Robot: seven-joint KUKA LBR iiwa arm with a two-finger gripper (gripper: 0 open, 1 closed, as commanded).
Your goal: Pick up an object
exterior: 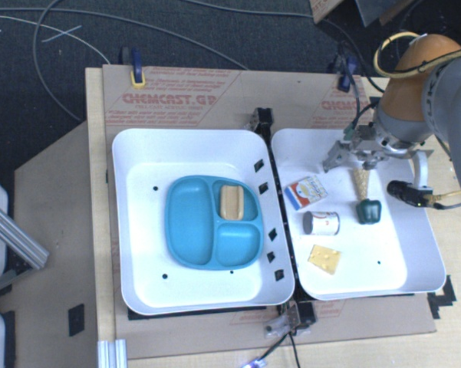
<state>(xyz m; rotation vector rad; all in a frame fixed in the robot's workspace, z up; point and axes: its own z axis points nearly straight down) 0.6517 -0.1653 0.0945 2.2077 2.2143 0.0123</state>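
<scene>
In the right bin (414, 271) lie several small things: a red, white and blue packet (307, 191), a short grey and white cylinder (321, 222), a yellow cheese-like wedge (324, 258), a teal lump (369, 211) and a tan cone (361, 180). My gripper (358, 156) hangs low over the back of this bin, directly above the tan cone and close to it. The wrist hides whether it touches the cone. The packet sits just to its left and the teal lump just in front of it.
The left bin (138, 205) holds a blue divided tray (211, 222) with a tan block (232, 202) in its upper right compartment. A black divider with clips (270, 198) runs between the bins. Cables cross the dark floor behind the bench.
</scene>
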